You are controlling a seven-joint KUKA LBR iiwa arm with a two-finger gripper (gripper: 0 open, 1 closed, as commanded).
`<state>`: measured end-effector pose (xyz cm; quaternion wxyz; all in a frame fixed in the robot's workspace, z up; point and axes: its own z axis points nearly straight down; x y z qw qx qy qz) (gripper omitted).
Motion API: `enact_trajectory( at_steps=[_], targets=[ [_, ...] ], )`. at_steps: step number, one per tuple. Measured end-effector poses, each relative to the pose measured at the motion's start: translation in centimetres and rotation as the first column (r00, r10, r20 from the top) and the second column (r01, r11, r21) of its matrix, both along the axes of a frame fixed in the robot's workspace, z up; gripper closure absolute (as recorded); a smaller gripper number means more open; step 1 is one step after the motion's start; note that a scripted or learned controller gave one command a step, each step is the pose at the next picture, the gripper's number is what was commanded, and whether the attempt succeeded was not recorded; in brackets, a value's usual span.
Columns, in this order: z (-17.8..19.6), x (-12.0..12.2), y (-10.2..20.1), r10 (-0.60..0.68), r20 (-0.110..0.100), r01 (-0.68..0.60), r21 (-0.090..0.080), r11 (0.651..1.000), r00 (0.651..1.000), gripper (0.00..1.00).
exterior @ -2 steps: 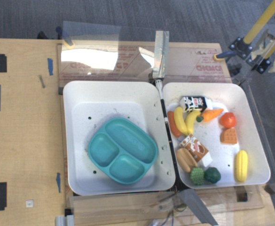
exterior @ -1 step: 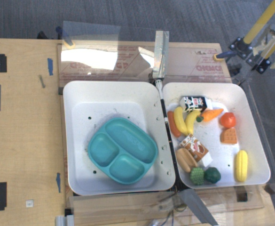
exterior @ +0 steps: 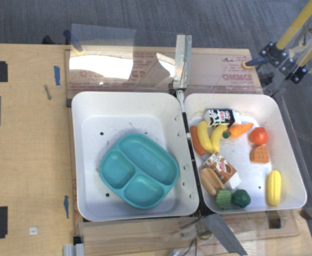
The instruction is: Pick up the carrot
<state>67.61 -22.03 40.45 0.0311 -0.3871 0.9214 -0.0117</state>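
Though seemingly plastic, carrot (exterior: 239,130) tapers.

Entry, at two o'clock: a yellow bar (exterior: 305,14) is recorded, fitted into black clamps (exterior: 281,56), with a small blue-and-orange grip (exterior: 250,64) beside them. At six o'clock a grey wedge-shaped plate (exterior: 223,237) is listed. Whether either part belongs to the robot cannot be told.
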Motion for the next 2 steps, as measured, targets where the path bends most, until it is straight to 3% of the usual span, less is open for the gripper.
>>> enact_trajectory(
  at_steps=[2],
  targets=[
    [2.7, 0.3, 0.0, -0.005, 0.026, 0.005, 0.001, 1.000, 1.000, 1.00]
  ],
)
